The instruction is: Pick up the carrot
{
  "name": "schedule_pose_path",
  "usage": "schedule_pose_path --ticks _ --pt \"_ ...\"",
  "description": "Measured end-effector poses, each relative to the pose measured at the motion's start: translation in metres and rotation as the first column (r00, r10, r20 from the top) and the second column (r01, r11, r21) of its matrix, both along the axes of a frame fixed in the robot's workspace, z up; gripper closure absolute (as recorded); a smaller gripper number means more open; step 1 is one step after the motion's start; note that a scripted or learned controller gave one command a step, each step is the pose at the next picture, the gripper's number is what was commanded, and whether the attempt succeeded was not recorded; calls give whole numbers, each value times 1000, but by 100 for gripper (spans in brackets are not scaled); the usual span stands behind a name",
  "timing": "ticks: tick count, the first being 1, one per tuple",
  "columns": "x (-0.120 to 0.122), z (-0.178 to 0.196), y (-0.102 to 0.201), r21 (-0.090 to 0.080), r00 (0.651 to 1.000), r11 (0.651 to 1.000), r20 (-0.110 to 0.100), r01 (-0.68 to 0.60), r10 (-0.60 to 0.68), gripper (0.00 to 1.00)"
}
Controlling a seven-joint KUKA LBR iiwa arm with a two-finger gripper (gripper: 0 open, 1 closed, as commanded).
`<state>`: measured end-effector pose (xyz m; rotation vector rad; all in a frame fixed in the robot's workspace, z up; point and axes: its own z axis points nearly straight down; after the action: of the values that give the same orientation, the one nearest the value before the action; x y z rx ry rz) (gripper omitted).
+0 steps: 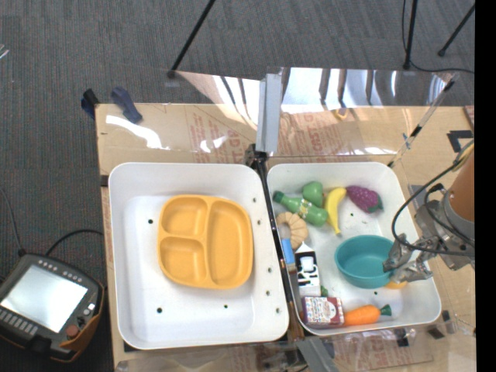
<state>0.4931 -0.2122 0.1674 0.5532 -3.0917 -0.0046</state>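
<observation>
The carrot (362, 315) is orange with a green top and lies flat near the front edge of the right bin (415, 208), its top pointing right. My gripper (405, 264) hangs over the right side of that bin, at the right rim of a teal bowl (363, 260). It is behind and to the right of the carrot and apart from it. The grey arm enters from the right edge of the view.
The right bin also holds a red carton (322, 310) touching the carrot's tip, a black-and-white box (308, 270), a green bottle (298, 206), a banana (335, 206), a purple fruit (363, 198) and a ring-shaped pastry (294, 225). A yellow divided plate (206, 240) lies in the left bin (132, 285).
</observation>
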Motion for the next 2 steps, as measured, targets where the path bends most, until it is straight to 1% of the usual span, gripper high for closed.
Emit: schedule_pose_path --ticks 1,2 --pt "0 0 0 0 1000 1000 1 -1 1 0" --pt "5 -81 7 2 959 959 1 -285 285 0"
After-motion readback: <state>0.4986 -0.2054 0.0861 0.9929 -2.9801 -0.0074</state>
